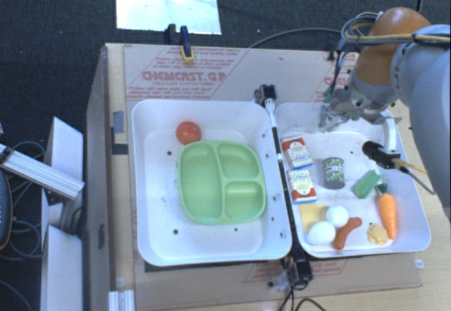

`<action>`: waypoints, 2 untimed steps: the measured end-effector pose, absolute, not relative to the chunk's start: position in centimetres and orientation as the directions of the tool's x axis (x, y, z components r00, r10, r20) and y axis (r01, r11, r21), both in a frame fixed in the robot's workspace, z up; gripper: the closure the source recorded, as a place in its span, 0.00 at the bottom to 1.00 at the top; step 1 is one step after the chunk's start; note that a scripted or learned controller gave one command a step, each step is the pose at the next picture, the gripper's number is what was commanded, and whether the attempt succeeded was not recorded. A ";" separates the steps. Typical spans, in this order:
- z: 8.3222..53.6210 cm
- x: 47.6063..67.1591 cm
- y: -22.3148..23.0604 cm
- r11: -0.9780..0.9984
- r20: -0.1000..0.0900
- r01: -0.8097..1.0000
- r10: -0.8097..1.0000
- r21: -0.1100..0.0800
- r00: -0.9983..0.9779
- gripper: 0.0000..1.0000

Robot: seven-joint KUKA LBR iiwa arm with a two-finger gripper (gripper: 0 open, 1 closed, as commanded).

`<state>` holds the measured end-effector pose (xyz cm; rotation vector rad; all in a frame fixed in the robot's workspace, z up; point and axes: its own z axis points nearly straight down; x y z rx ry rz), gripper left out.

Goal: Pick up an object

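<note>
My gripper [337, 118] hangs over the far edge of the right bin [416, 235], with nothing visibly held. Below it the bin holds two small red-and-white cartons [297, 152] [302, 185] along its left side and a dark can [333, 172] in the middle. Further right lie a green block [366, 183] and an orange carrot [387, 212]. Along the near side are a yellow cheese wedge [312, 215], two white eggs [337, 216] [321, 233], a brown sausage [347, 232] and a small yellow piece [378, 233].
The left bin [151, 232] holds a green divided plate [220, 181] and a red tomato [188, 132] at its far side. A black bar [276, 144] runs between the bins. The grey arm [423, 77] reaches in from the right.
</note>
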<state>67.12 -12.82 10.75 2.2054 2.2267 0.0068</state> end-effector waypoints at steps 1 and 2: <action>10.7 67.1 -12.8 0.010 -0.003 1.000 1.000 0.008 -0.010 0.00; 8.5 66.9 -8.2 0.005 0.001 1.000 1.000 0.002 -0.005 0.00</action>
